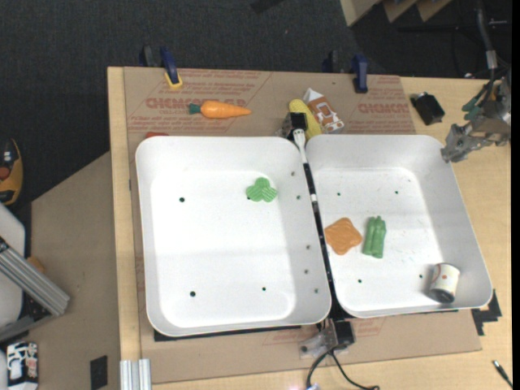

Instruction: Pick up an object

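Grey gripper (460,146) hangs past the right bin's (406,149) upper right rim, its state impossible to tell. Inside lie an orange waffle-like piece (343,236), a green ridged toy (374,237) and a small cup (444,282).

Light fell evenly from above, and the two white bins (219,299) came out bright, nearly washed out across their floors. Shadows stayed soft and short, darkest along the seam between the bins. The dark carpet (97,23) beyond the bench swallowed detail. Focus was fair but slightly soft throughout, with a grainy texture.
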Controlling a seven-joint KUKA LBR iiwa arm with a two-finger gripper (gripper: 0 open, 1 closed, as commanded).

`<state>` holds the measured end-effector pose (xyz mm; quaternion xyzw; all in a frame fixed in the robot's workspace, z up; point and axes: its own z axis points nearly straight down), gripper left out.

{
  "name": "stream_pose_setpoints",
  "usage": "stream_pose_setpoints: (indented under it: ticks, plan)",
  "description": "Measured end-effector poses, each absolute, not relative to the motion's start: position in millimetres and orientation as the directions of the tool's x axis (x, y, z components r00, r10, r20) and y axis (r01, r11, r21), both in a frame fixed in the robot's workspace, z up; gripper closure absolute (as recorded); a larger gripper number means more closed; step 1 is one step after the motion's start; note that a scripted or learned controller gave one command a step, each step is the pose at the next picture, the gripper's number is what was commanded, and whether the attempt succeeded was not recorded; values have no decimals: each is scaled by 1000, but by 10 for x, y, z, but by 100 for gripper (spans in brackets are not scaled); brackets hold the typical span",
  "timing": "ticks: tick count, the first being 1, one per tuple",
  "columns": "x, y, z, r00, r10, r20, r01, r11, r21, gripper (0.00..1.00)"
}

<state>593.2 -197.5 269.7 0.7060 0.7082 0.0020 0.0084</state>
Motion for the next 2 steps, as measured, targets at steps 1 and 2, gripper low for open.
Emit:
stream_pose_setpoints:
  ticks: [1,2]
  plan:
    - [5330,-1970,2825,2,1000,2,1000,-2,-3,100]
    - [5071,-2212,2448,1,1000,1,1000,-1,-3,100]
